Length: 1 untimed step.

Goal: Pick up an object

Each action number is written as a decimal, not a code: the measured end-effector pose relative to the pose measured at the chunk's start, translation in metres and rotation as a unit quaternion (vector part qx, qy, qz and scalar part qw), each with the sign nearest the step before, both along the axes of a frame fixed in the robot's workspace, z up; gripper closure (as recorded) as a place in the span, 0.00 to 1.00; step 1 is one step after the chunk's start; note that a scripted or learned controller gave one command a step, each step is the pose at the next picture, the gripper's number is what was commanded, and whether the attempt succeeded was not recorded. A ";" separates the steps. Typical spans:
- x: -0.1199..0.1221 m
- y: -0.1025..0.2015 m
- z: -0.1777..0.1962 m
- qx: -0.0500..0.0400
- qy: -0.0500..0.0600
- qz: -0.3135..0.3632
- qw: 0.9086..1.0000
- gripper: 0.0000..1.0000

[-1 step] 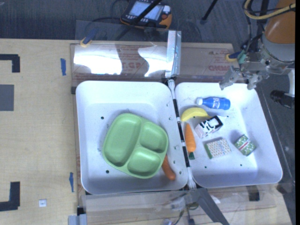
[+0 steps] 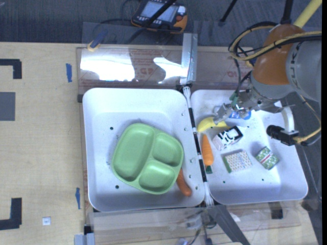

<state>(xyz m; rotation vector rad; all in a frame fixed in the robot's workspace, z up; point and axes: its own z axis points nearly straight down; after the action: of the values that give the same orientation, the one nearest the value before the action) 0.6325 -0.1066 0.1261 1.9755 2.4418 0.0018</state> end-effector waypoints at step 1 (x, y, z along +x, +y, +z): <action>-0.025 0.012 -0.039 0.000 -0.003 0.174 0.985 0.00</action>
<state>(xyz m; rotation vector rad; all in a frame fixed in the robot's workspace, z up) 0.6070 -0.0949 0.0872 1.5182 2.7447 0.0064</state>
